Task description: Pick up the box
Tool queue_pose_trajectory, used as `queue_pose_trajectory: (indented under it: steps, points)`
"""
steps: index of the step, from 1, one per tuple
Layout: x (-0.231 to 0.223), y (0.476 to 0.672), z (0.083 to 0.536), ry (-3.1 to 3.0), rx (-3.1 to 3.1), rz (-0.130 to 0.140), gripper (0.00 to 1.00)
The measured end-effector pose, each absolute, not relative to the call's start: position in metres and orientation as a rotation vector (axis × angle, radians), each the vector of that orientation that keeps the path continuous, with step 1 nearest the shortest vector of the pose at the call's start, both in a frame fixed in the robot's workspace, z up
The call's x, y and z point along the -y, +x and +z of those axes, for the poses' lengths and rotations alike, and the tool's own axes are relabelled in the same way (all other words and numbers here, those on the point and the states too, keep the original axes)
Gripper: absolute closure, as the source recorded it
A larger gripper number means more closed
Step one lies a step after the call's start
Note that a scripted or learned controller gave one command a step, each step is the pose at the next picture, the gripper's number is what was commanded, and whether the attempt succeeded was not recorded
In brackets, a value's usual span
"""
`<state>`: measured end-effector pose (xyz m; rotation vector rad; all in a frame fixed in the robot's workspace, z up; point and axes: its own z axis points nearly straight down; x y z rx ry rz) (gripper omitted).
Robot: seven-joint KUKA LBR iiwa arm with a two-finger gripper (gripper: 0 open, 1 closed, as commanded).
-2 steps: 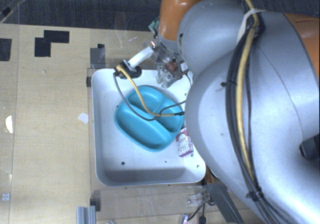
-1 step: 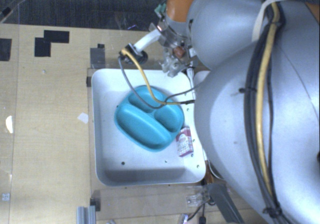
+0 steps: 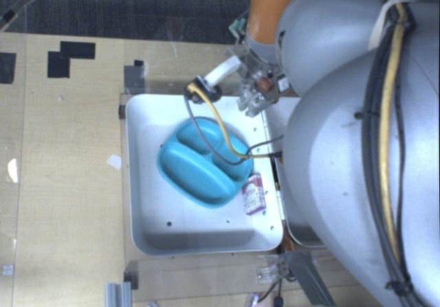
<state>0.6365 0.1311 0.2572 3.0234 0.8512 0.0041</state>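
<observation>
Gripper: the gripper (image 3: 253, 96) hangs over the far right corner of the left bin (image 3: 141, 161); whether it is released or clenched, I cannot tell.
Box: the box (image 3: 253, 194) is small, pink and white with print, lying flat inside the left bin against its right wall.
Dish: a blue dish (image 3: 199, 165) touches the box's left side.

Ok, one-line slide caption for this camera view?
Arm's pincer poised at the white bin far edge, above a blue dish and small box.
</observation>
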Motion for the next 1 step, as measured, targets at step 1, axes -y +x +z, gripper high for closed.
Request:
queue_pose_trajectory:
  steps: [1]
  points:
    - [-0.1937,0.6568,0.3109,2.972,-1.02,0.007,1.0]
